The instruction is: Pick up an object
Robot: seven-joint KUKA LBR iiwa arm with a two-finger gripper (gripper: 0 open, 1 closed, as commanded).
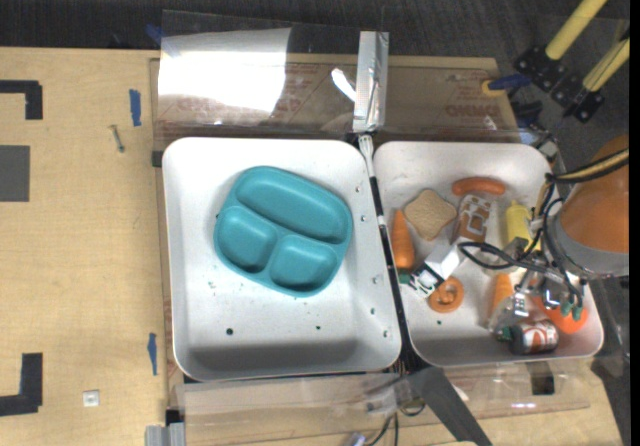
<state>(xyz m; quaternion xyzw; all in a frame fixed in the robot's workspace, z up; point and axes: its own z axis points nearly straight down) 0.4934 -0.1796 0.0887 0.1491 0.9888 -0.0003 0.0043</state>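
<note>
2 white bins side by side on the wood desk (70, 264). Left bin (190, 334) carries a teal divided plate (283, 228), 3 compartments, sitting flat, tilted diagonally in the bin's upper middle. Right bin (420, 159) is cluttered with small toy food: tan bread slice (430, 213) near centre, orange carrot (402, 240) just left of it along the bin's left wall, orange-red sausage (479, 186) near the top, yellow piece (516, 223) to the right, a round orange slice (447, 295) lower middle, a small can (530, 336) with red and silver label lying on its side at the bottom right corner. Arm with orange band (597, 219) comes in from the right edge; black cables loop across the bin. Pincer (537, 296) is down low in the right bin's lower right area, just above the can, among orange pieces. Finger spread cannot be told, clutter and cables hide it; no object clearly seen in its grip.
</note>
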